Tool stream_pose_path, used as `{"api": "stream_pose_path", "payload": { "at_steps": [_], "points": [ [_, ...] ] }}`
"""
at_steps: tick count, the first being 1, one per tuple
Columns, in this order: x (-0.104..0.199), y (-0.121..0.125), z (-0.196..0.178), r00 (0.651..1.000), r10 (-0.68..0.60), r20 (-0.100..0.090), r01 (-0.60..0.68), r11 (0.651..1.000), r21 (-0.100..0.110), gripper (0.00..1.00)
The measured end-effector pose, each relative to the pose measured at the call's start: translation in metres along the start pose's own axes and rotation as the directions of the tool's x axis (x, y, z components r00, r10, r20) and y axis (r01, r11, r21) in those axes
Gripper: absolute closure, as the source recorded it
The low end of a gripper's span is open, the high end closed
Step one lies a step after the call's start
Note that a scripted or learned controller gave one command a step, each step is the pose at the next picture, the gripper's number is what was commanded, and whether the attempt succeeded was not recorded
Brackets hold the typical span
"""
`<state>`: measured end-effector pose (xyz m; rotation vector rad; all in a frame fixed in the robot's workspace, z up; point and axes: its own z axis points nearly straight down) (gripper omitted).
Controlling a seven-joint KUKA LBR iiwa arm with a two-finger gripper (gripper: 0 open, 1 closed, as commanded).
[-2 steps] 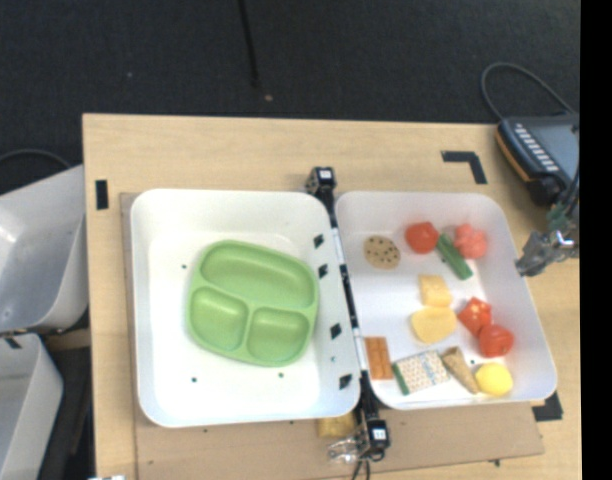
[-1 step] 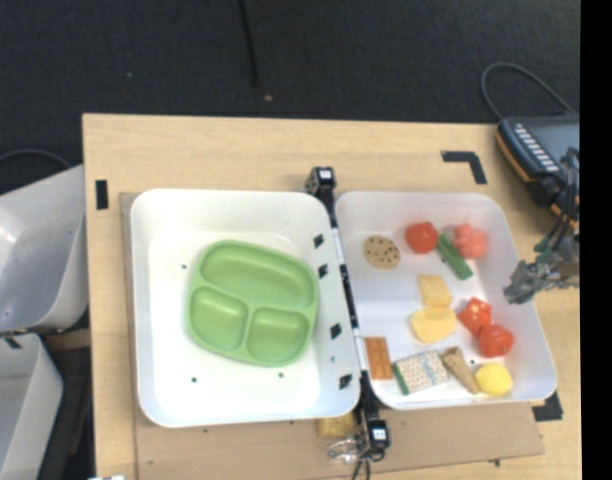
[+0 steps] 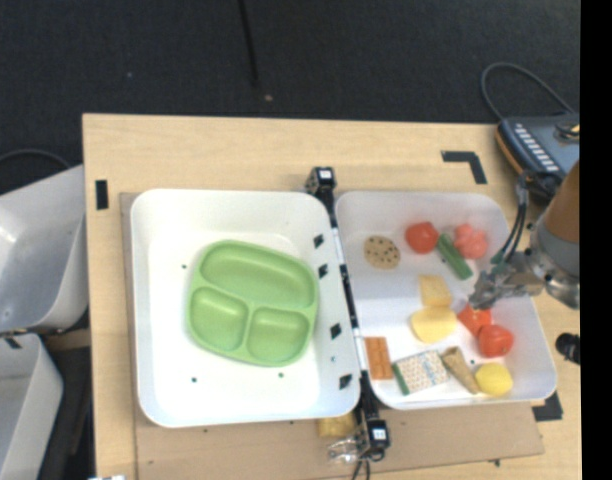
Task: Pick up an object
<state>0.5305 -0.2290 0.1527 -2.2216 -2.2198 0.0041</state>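
Observation:
The right bin (image 3: pixel 406 200) holds several toy foods. My gripper (image 3: pixel 483 294) hangs low over its right side, just above a small red piece (image 3: pixel 475 319) and left of the arm's grey wrist. Another red ball (image 3: pixel 496 340) lies just below that piece. Two yellow pieces (image 3: pixel 434 290) (image 3: pixel 432 324) sit to the gripper's left. A green stick (image 3: pixel 452 255) and a pink piece (image 3: pixel 472 239) lie just behind it. I see nothing held in the gripper.
A cookie (image 3: pixel 382 252) and a red tomato (image 3: pixel 421 236) lie at the bin's back. A lemon (image 3: pixel 494 379), a brown piece (image 3: pixel 460 368), a cracker pack (image 3: pixel 422 371) and an orange bar (image 3: pixel 377 357) line its front. The left bin (image 3: pixel 166 368) holds a green divided plate (image 3: pixel 253 302).

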Motion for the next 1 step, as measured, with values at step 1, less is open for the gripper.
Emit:
{"api": "stream_pose_path", "payload": {
  "at_steps": [1],
  "points": [
    [-0.0012, -0.0003, -0.0157, 1.000, 0.003, 0.001, -0.003, 1.000, -0.005, 1.00]
  ]
}}
